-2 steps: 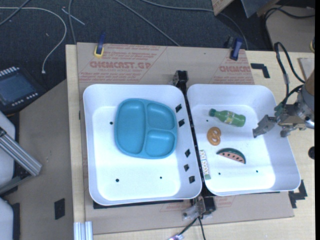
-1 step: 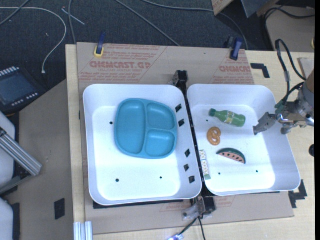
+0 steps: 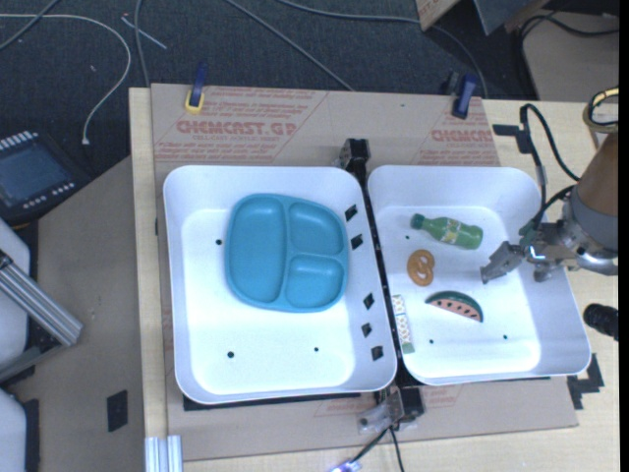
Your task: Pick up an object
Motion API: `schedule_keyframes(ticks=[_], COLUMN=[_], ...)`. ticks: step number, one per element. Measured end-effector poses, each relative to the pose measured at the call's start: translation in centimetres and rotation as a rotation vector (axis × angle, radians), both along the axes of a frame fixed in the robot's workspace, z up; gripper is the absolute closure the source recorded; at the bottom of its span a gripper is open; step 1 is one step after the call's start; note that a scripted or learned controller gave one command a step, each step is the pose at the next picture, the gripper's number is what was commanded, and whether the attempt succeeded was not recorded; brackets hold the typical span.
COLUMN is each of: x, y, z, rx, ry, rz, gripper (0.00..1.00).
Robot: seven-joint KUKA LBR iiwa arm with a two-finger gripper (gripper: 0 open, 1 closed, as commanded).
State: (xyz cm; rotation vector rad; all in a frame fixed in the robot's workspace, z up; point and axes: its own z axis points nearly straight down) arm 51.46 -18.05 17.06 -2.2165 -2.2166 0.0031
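Observation:
The right bin [image 3: 511, 347] holds three small things. A green bottle [image 3: 447, 229] lies on its side toward the back, a brown pretzel [image 3: 422, 266] sits just in front of it, and a watermelon slice [image 3: 455, 306] lies nearest the front. My gripper [image 3: 519, 262] hangs over the right part of this bin, to the right of the bottle and up-right of the watermelon slice. Its fingers are spread open with nothing between them. It touches none of the three things.
The left bin [image 3: 197, 342] carries a blue divided plate [image 3: 287, 252]. A black divider with clips [image 3: 366, 264] runs between the bins. The arm's wrist [image 3: 595, 219] reaches in over the right bin's right rim. Cables lie on the floor beyond the bench.

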Motion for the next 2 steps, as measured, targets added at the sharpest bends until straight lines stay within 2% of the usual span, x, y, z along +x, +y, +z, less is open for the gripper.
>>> schedule_keyframes(ticks=[2], x=[0.4], y=[-0.7], z=[-8.8], rx=[-0.001], ry=[-0.002], rz=[0.0], gripper=[0.0])
